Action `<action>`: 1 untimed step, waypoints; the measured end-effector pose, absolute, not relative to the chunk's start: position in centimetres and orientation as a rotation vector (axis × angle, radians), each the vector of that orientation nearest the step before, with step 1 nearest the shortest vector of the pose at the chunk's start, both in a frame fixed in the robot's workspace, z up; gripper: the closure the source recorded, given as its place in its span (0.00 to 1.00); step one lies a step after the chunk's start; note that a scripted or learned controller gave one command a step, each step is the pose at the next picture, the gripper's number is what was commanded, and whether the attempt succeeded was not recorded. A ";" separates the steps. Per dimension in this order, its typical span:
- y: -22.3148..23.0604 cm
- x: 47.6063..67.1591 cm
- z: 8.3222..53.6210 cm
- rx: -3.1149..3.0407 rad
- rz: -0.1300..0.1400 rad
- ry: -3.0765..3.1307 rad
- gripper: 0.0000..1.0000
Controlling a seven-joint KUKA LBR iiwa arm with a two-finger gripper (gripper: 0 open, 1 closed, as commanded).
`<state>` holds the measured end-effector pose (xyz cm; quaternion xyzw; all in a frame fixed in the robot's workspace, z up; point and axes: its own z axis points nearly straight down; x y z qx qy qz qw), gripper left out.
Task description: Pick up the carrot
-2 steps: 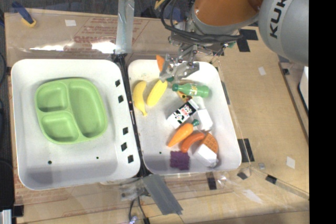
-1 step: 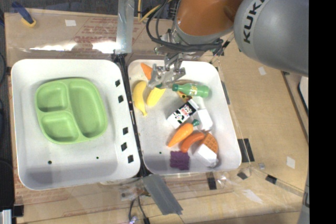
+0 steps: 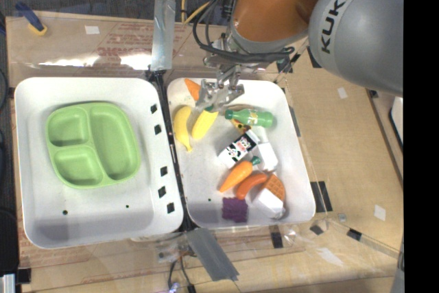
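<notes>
The carrot lies in the right bin toward 6 o'clock, untouched. The hand hangs near 12 o'clock over the bananas; open or closed, I cannot tell. Approach step: next it must travel toward 6 o'clock.

Bench, brown board w/ clear sheet over it. On it: two white bins side by side, touching, left bin & right bin. Bits of tape near back edge.
</notes>
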<state>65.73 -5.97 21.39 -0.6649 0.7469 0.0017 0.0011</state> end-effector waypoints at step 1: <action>-1.9 65.7 24.3 -2.304 -0.003 2.127 1.00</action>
